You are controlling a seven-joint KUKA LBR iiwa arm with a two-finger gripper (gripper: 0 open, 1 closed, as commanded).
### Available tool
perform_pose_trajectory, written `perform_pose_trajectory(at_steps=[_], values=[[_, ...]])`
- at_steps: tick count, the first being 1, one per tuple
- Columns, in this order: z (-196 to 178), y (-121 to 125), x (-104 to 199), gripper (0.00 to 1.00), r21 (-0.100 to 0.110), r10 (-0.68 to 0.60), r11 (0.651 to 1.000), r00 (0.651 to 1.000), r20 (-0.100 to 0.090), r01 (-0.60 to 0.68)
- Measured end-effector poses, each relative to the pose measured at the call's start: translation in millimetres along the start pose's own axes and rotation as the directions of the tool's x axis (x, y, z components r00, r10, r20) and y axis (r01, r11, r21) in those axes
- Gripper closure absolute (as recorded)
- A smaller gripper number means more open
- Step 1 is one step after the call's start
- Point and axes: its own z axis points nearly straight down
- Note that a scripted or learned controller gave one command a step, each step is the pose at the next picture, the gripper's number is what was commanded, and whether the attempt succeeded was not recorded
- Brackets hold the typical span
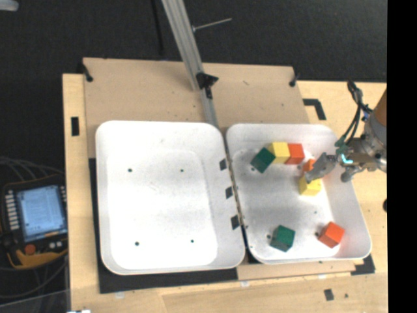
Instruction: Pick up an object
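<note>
Blocks sit in the right bin (339, 204): we see a green block (262, 159), yellow block (281, 150) and orange block (295, 152) in a touching row near its far wall, a second yellow (311, 186) mid-bin, and a green (283, 237) and orange (331, 234) near the front. We see the gripper (319, 166) just above that second yellow; its grip we cannot tell. The left bin (104, 194) lies beside.

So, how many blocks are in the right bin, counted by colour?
Green blocks: 2, one in the upper row and one near the front.
Yellow blocks: 2, one in the row and one by the end effector.
Orange blocks: 2, one in the row and one at the front right.
Total: 6 blocks.
</note>
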Motion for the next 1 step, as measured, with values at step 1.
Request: perform_pose_trajectory(at_steps=[1], values=[[-2.0, 0.7, 0.0, 0.00, -0.005, 0.001, 1.000, 1.000, 0.001, -0.001]])
